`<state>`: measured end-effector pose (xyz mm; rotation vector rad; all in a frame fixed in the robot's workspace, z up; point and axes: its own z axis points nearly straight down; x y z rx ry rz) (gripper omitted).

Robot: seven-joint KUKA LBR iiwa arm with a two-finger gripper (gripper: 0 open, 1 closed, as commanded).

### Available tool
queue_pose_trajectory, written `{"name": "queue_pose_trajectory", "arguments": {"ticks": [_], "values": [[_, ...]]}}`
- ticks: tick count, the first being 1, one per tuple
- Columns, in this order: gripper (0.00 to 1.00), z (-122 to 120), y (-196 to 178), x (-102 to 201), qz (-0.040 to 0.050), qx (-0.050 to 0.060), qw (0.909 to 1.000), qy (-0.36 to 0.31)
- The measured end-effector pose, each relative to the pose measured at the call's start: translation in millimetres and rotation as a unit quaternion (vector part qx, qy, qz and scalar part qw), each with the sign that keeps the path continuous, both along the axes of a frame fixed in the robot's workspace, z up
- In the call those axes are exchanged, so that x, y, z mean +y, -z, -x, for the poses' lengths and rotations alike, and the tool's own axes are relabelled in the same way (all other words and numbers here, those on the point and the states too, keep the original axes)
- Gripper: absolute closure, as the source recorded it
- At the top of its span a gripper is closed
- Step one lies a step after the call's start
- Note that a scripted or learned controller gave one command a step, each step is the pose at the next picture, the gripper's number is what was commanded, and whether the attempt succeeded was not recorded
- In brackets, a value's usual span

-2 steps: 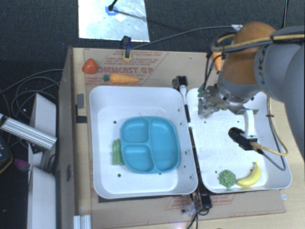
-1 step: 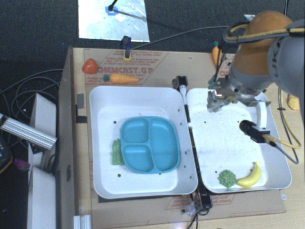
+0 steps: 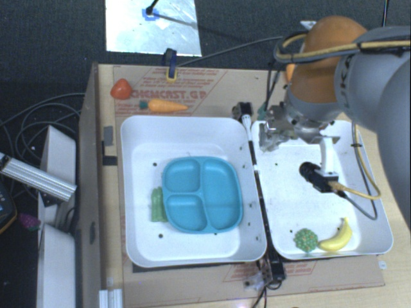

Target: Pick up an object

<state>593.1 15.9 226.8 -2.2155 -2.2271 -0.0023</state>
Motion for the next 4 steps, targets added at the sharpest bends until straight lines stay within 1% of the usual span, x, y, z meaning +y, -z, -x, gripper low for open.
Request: {"name": "queue_pose_trajectory", "arguments": {"ticks": [1, 2, 3, 4], "values": [[0.00, -0.1, -0.2, -0.8, 0.0006, 0.000, 1.0000, 0.000], [0.00, -44.1, -7.4, -48.9, 0.0011, -0.001, 1.0000, 0.002], [0.00, -73.2, 83.4, -99.5, 0.0011, 0.001, 1.0000, 0.002], [1.00, -74.9, 70.9, -99.1, 0.0016, -0.002, 1.0000, 0.000]]}}
